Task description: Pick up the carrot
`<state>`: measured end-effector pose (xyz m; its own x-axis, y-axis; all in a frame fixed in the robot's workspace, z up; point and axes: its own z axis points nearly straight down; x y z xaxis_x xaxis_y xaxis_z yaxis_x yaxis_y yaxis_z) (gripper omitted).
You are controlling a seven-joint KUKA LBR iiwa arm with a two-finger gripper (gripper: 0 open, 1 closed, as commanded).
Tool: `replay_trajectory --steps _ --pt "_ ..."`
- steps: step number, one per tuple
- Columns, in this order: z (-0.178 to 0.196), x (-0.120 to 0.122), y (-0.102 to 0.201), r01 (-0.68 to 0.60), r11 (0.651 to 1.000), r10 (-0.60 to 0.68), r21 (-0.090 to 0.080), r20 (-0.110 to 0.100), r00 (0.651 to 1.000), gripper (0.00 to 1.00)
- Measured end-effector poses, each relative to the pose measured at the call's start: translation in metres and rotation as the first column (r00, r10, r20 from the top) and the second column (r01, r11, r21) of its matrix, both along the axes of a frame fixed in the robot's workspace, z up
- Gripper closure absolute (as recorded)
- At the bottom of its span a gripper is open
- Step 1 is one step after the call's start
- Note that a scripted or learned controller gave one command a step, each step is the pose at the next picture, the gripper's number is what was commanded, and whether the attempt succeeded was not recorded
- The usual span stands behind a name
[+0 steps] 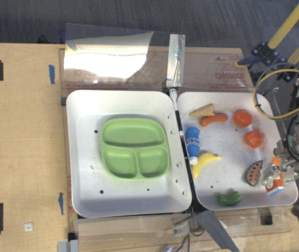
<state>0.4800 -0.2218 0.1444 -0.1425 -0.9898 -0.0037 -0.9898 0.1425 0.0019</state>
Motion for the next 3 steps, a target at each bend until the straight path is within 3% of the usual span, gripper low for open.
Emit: replay_trajectory --steps 1,2,3 --pt "0.11 0.002 -0.002 -0.017 1.0 0.017 -0.006 0.012 1.0 1.0" --pt "0.031 0.033 0.037 -0.296 0.955 0.296 0.003 -0.001 0.955 1.0" --pt "0.042 0.035 0.037 -0.292 0.956 0.292 0.003 0.006 0.956 1.0"
